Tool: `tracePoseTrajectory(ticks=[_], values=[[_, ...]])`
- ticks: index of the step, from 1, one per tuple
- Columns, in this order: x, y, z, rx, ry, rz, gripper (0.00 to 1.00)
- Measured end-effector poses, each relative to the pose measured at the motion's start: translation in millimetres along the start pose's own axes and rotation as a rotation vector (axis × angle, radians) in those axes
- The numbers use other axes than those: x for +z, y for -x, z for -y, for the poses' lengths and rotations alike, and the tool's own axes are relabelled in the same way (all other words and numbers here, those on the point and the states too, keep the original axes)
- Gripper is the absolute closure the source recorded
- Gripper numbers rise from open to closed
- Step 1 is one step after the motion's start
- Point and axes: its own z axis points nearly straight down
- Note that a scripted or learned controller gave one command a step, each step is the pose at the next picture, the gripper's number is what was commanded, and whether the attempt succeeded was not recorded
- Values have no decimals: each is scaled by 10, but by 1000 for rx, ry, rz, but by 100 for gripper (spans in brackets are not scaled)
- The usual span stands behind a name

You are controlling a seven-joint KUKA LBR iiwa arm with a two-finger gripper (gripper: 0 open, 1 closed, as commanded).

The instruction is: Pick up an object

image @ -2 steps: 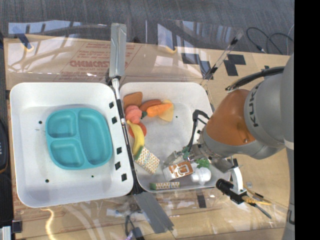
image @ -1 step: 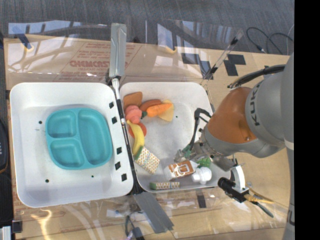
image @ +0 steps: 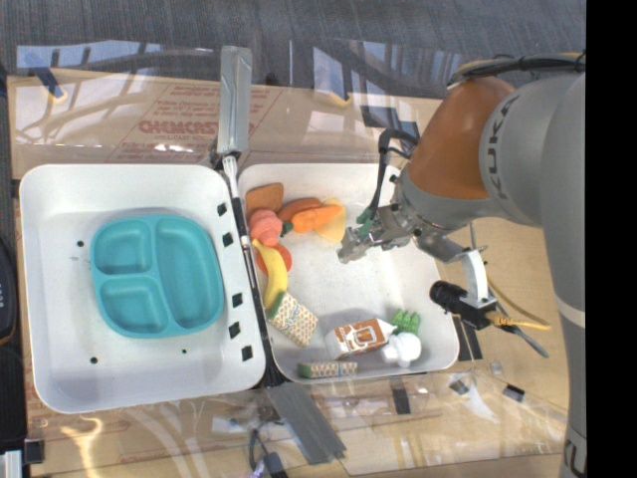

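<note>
Fingers (image: 355, 243) (open or closed, I cannot tell) hover beside the orange plastic carrot (image: 318, 218); descend squarely, straddling it lengthwise.

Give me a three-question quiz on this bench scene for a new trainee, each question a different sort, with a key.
1. True or false: the teal divided plate lies in the same bin as the banana.
2. Multiple choice: the claw hangs over A) the left bin, B) the right bin, C) the cardboard behind the bins.
3. Fill in: the small milk carton lies near the right bin's ____ edge, beside a green and white toy.

Key: 1 false, since the plate is in the left bin and the banana in the right; 2 B; 3 front, the edge nearest the camera.
</note>
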Motion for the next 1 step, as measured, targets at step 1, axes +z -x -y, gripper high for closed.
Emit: tracePoseTrajectory(ticks=[1], values=[[13, 3, 9, 1, -3, -1, 0]])
